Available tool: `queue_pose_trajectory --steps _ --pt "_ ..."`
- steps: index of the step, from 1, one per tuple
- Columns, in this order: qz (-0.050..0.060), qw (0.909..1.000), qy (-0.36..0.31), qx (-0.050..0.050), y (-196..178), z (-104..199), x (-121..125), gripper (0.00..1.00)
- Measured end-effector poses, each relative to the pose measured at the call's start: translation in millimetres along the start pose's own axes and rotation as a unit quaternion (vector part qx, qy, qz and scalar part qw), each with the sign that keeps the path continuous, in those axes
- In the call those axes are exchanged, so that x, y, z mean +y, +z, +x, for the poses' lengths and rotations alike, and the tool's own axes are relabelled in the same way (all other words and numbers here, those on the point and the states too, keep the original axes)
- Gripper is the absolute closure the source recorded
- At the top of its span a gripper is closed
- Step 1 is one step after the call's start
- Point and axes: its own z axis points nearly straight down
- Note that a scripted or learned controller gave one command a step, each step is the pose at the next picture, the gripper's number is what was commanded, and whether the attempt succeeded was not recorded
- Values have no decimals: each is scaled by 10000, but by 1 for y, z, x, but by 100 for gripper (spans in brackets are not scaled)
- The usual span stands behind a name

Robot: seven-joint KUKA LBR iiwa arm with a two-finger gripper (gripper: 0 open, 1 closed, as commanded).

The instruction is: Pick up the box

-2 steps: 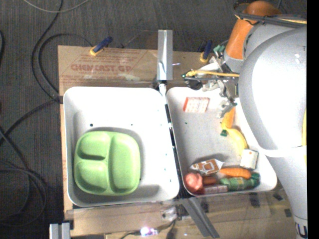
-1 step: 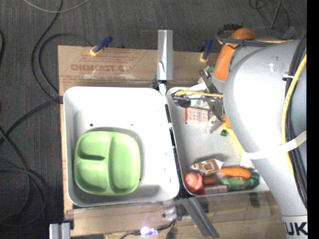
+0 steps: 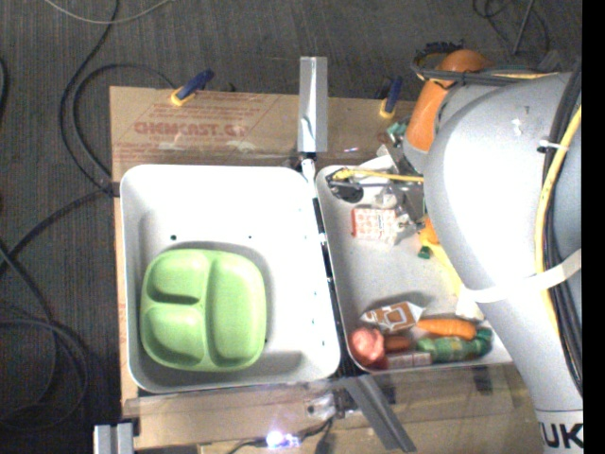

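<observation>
The box (image 3: 372,225), small and white with red print, lies in the upper part of the right bin (image 3: 352,287). My gripper (image 3: 405,208) hangs just to the right of and slightly above the box, right beside it. The big grey arm (image 3: 501,187) with its orange band (image 3: 427,112) covers the bin's right side and hides the lower part of the gripper. I see nothing lifted off the bin floor.
At the right bin's front edge lie a brown carton (image 3: 391,317), a red apple (image 3: 367,345), a carrot (image 3: 446,327) and a green item (image 3: 456,346). The left bin (image 3: 217,192) holds a green divided plate (image 3: 205,307).
</observation>
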Motion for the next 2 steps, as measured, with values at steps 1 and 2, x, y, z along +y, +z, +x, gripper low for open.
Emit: queue_pose_trajectory --steps 1,2 --pt "-55 9840 -1782 19 -118 9 -57 100" --pt "-62 9839 -1785 -10 -126 9 -57 100"
